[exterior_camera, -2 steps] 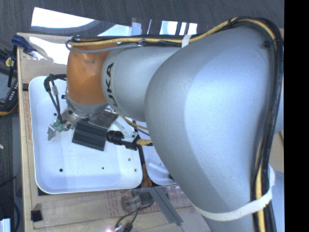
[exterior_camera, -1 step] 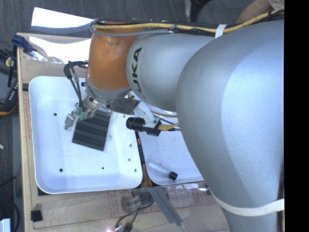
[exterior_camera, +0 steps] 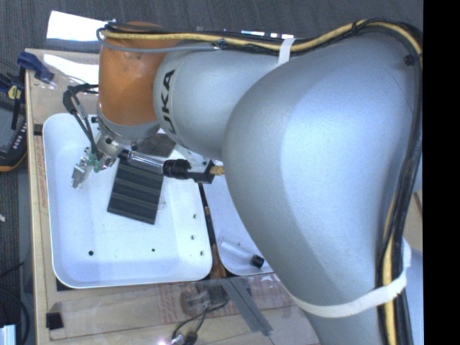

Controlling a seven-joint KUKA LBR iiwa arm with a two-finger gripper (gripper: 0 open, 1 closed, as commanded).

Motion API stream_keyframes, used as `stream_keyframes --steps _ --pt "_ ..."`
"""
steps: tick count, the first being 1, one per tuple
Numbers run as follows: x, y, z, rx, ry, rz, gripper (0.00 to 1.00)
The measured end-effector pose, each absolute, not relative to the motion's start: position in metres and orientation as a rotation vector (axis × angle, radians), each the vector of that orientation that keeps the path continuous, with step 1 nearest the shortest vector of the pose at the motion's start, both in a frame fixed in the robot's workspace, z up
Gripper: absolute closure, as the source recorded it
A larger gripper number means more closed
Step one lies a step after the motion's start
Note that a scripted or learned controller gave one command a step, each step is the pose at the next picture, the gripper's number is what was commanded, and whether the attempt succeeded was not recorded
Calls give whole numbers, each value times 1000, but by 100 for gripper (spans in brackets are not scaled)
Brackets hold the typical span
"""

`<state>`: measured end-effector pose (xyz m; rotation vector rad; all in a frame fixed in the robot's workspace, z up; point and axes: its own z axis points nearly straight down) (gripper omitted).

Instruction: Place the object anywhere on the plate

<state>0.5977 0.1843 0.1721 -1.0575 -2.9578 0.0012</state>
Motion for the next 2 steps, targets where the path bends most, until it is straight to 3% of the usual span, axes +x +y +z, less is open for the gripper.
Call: stream_keyframes --steps 1,2 --pt "542 202 89 -1221 -2890 25 0" --pt "542 204 99 -1215 -2891 19 100"
